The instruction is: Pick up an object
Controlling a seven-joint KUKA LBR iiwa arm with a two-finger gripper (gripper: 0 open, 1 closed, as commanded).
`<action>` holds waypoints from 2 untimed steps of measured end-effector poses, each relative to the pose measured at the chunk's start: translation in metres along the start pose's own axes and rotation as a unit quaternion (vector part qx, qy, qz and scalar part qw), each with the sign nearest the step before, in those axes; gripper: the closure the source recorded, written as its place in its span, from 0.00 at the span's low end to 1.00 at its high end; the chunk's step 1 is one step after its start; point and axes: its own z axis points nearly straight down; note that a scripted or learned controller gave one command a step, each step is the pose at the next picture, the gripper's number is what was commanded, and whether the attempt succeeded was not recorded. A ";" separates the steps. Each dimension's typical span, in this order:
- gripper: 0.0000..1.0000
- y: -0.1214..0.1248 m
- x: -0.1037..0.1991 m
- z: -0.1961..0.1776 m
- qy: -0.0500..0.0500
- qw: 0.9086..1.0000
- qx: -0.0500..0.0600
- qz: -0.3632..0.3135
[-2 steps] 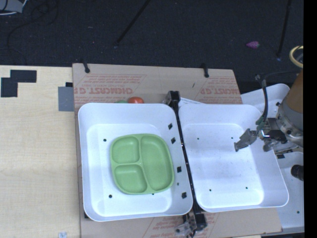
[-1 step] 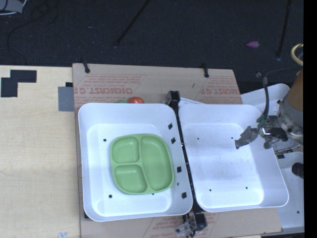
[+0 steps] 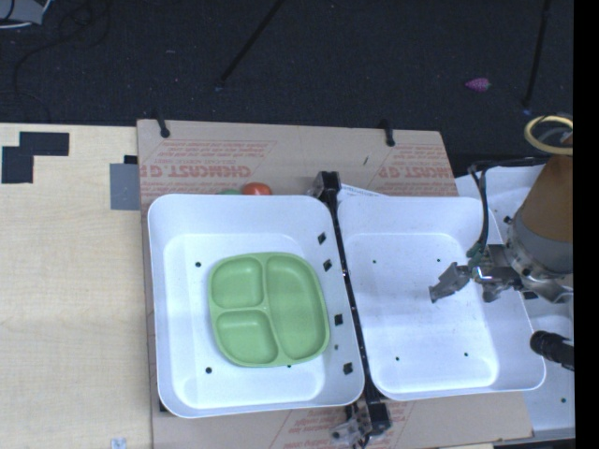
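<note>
We see a green divided plate (image 3: 269,308) lying flat in the left bin (image 3: 178,223), its long axis running from about 11 o'clock to 5 o'clock, with the single large compartment on the 3 o'clock side and the two smaller ones toward 9 o'clock. At the 3 o'clock edge of the right bin (image 3: 412,215), on the surface (image 3: 65,297), the hand (image 3: 447,282) hangs well apart from the plate, pointing toward 9 o'clock. We cannot tell whether it is clenched or released, and we see nothing between its tips.
</note>
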 end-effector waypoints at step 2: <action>0.00 0.005 0.010 0.111 0.000 1.000 0.000 0.000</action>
